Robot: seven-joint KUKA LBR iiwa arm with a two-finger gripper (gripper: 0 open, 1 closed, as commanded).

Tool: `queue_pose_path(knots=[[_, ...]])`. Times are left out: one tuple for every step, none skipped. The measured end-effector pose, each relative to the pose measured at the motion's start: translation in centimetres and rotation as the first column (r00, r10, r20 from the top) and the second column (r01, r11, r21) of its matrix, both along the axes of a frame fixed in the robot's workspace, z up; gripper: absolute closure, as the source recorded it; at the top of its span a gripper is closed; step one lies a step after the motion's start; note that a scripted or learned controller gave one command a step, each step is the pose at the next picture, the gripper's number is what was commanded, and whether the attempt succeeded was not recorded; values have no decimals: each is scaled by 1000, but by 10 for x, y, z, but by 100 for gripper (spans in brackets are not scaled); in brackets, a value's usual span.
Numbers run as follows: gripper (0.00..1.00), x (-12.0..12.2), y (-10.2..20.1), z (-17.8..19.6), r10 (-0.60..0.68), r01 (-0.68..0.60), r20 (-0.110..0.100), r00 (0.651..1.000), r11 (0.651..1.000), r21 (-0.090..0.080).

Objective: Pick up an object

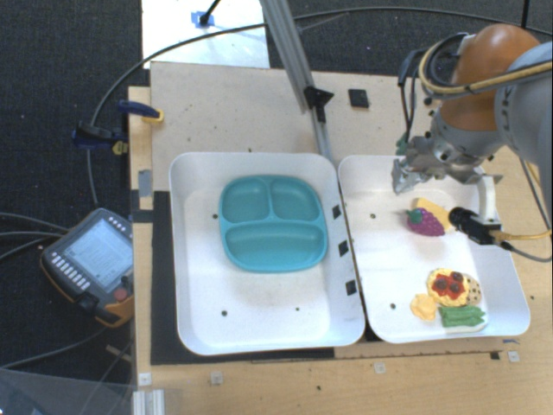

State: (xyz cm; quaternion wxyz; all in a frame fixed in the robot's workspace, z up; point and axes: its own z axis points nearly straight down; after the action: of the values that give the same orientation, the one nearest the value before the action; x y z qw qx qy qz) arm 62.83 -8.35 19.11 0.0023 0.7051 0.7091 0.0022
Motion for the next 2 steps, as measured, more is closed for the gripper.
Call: queue_pose_path(knots=[[100, 1, 0, 30, 0, 0, -1, 1000, 1000, 0], [100, -2, 58, 39, 3, -3, -3, 1000, 1000, 1]])
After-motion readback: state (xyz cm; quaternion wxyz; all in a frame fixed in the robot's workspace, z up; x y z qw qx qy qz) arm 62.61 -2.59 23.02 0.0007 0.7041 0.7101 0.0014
